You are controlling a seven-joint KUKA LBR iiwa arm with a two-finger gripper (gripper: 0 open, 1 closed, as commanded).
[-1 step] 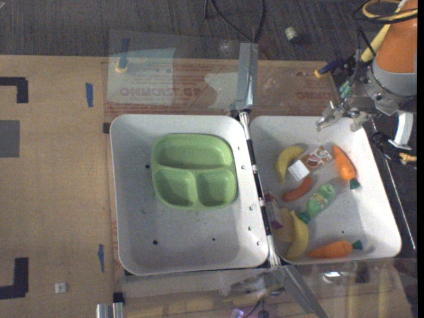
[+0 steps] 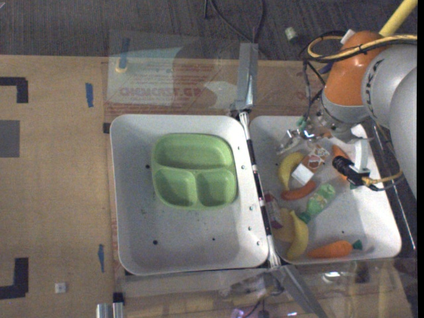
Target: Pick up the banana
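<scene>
Two yellow bananas lie in the right bin [image 2: 384, 227]. One banana [image 2: 287, 169] curves along the bin's upper left part, next to a small white block [image 2: 301, 175]. The other banana [image 2: 298, 235] rests near the bin's front left corner. My gripper [image 2: 299, 134] hangs below the orange wrist band over the back left part of this bin. It is just above and behind the upper banana, and nothing shows in its grasp.
Around the bananas lie an orange-red sausage shape [image 2: 299, 191], a green packet [image 2: 318, 203], a carrot [image 2: 331, 249] and a red-white item [image 2: 317, 159]. A green divided plate [image 2: 194, 171] sits in the left bin [image 2: 132, 230]. A metal divider [image 2: 255, 177] separates the bins.
</scene>
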